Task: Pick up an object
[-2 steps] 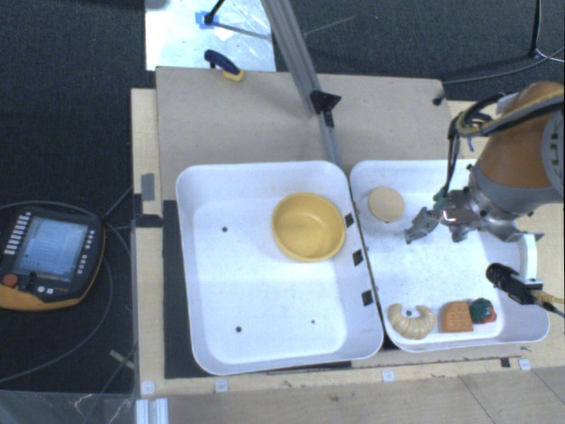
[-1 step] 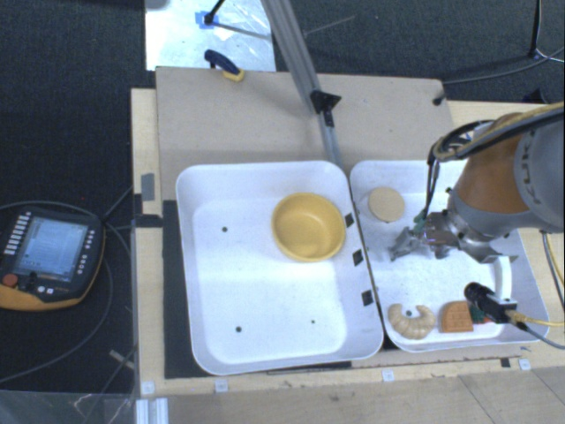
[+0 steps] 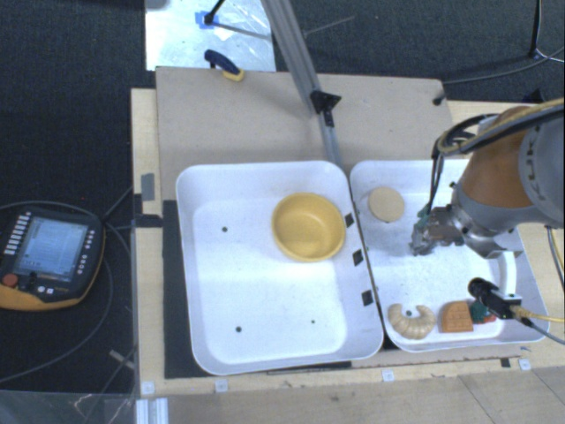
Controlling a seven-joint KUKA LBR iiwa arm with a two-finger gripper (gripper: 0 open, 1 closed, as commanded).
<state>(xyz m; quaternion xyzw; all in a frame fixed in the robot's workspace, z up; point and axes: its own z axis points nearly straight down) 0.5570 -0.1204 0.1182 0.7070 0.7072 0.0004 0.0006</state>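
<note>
Locate the gripper (image 3: 425,234) over the right bin (image 3: 402,263), near the middle of that bin and slightly toward its right wall. The grey arm (image 3: 499,184) with its orange band enters from the right edge of the bench and covers the bin's far right corner. The fingers appear as a small dark cluster pointing down at the white floor. You cannot tell from this view whether they are spread or pressed together, and no object is visible between them. Whether the tips touch the floor cannot be resolved either.

Check the candidate objects in the right bin:
- A round tan disc (image 3: 386,205) lies near the far left corner, just beside the gripper on its left and apart from it.
- A pale croissant-shaped piece (image 3: 412,321) lies against the near wall, toward the near left corner.
- An orange-brown block (image 3: 456,317) sits just to the right of that piece, also at the near wall.
- A black fitting with green and red parts (image 3: 488,303), attached to the arm, hangs just beside the block.

In the left bin (image 3: 212,263), note a yellow bowl (image 3: 308,226), upright, near the far right corner.

On the floor to the left of the bench you will see a teach pendant (image 3: 46,256).
</note>
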